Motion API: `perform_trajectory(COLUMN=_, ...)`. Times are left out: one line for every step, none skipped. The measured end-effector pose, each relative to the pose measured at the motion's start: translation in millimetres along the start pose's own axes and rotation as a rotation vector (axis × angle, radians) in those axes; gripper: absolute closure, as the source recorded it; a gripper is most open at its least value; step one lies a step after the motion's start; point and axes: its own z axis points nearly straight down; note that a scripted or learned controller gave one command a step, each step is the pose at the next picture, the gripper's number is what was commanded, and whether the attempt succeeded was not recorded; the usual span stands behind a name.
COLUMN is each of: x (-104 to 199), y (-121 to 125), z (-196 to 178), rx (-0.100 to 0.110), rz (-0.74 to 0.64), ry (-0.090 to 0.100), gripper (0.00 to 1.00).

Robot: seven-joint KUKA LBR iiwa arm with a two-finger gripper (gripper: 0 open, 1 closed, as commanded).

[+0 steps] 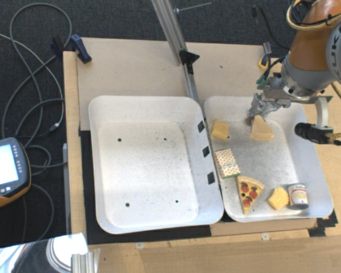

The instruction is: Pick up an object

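Observation:
My gripper (260, 111) hangs over the far part of the right bin (312, 169), its tip right above a tan bread-like wedge (262, 130). The wedge looks to rest on the bin floor, touching or just under the fingertips. A yellow cheese block (220, 131) lies to its left. Nearer the front lie a patterned cracker square (227, 162), a pizza slice (249, 193), a yellow chunk (278, 198) and a small can (298, 195).
The left bin (145, 164) sits beside the right one, with black clips along the shared wall (206, 151). A metal pole (170, 27) slants in from the top. Cables and a pendant (5, 172) lie off the bench at left.

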Motion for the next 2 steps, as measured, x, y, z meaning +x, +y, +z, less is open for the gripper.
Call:
perform_trajectory(x=0.2, y=1.5, z=-25.5, rx=0.002, rz=0.000, ry=0.000, gripper=1.00)
perform_trajectory(x=40.4, y=-28.6, z=-32.1, rx=0.012, rz=-0.003, ry=0.004, gripper=1.00)
